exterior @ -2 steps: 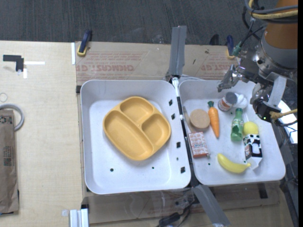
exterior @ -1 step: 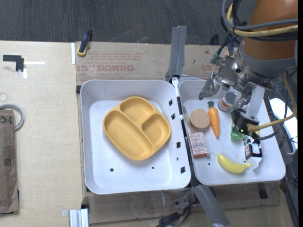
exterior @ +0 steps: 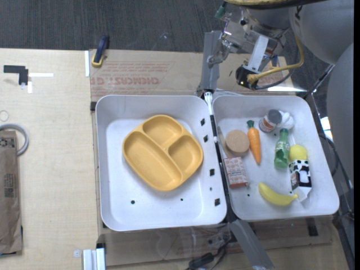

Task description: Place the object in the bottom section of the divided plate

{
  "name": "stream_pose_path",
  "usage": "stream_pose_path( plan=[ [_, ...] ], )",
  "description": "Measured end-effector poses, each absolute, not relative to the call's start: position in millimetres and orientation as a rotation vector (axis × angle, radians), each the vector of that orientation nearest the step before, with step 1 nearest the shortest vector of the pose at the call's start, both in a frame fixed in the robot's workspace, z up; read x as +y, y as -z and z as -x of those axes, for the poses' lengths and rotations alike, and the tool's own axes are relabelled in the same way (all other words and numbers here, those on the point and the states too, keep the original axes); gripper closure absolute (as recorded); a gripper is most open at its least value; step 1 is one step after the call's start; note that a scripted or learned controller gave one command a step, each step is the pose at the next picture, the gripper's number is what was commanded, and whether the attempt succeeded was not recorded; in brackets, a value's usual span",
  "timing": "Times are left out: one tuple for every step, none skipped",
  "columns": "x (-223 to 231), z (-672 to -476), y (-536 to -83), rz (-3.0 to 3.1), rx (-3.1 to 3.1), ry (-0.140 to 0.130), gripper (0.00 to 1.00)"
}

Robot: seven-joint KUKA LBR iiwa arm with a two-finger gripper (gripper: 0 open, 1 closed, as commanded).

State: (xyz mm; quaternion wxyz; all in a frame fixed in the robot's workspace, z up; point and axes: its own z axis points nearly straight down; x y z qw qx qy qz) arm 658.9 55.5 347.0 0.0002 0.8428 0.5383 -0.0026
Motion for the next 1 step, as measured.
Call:
stream_pose_path(
  plan=[
    [101.7,-659.2,-401.0,-2.670,1.654,0.006,0.00]
  ],
)
